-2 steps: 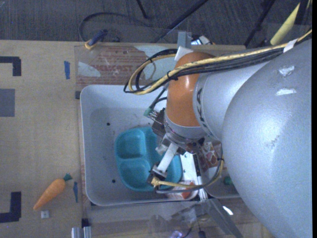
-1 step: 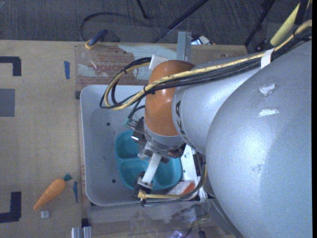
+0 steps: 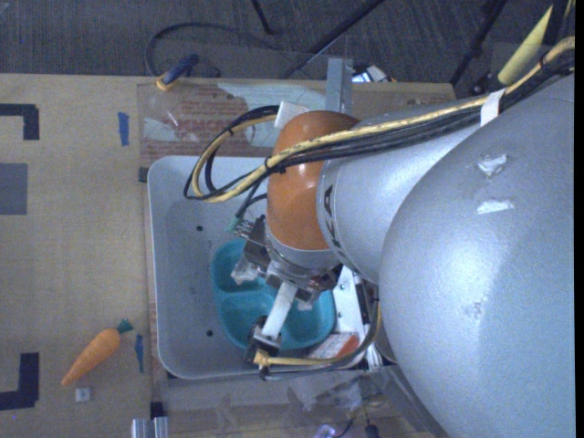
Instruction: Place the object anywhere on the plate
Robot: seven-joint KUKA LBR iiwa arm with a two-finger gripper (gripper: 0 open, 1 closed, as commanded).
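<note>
A teal plate (image 3: 228, 292) lies in the white bin (image 3: 173, 245), toward its near right part. My gripper (image 3: 246, 265) hangs directly over the plate's middle and hides much of it, along with the orange wrist band above. Nothing can be made out in the gripper from this angle. An orange toy carrot (image 3: 91, 356) with a green top lies outside the bin on the wooden bench at the lower left.
The grey arm covers the right half of the view and the second bin. A small red-and-white thing (image 3: 339, 345) peeks out under the arm by the bin's near right corner. Blue tape marks (image 3: 123, 128) and black corner marks sit on the bench.
</note>
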